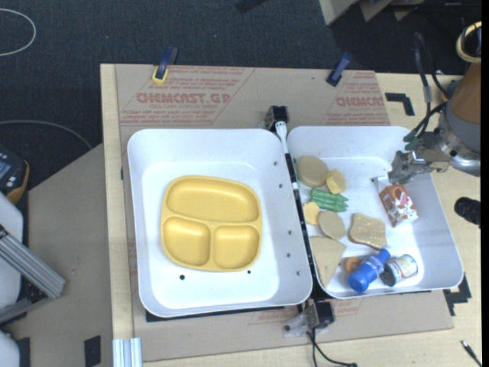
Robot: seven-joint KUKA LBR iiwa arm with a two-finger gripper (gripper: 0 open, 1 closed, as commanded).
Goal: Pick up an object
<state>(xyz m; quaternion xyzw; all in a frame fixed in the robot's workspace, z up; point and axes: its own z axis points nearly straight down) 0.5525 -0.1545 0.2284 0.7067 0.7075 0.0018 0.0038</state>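
Hand: the hand (400,167) hangs over the far right part of the right bin (447,239), just above a red-and-white packet (396,203); nothing shows between its fingers, and how far apart they stand cannot be told.
Arm: the grey arm (458,132) enters from the right edge and bends toward the bin, cables trailing above it.
Tabletop: a pale wooden tabletop (118,205) covered by a brown cardboard sheet (229,90) with red lettering, held at the far edge by two clamps, one yellow-tipped (162,67), one blue (338,69).
Left bin: the left bin (145,205) holds a yellow divided tray (212,222) with three compartments.
Right bin: a tan round piece (312,170), a small yellow piece (335,182), a green pod-like thing (328,199), a piece like a toast slice (367,232), a blue bottle (368,274) lying near the front wall, and a small can (403,267) beside it.
Room: dark carpet (114,21) beyond the tabletop, with a thin pale cable looped at the far left.
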